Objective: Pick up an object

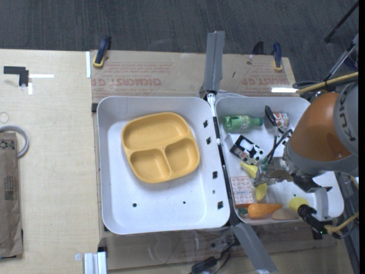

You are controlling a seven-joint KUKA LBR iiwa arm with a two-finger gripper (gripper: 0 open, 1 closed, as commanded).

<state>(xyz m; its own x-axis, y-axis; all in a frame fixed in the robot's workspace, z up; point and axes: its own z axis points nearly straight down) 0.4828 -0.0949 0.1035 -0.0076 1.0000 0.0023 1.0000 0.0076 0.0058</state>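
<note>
Left bin (114,170): a yellow divided plate (161,146) lies near its centre; right bin (228,104): a green bottle (242,121) at the far side, a black-and-white packet (246,149) below it, a banana (255,181), a printed card (241,189) and a carrot (262,210) along the near edge; the gripper (263,174) is lowered over the banana, contact not discernible; whether it is wide, narrow or holding anything cannot be told.
</note>
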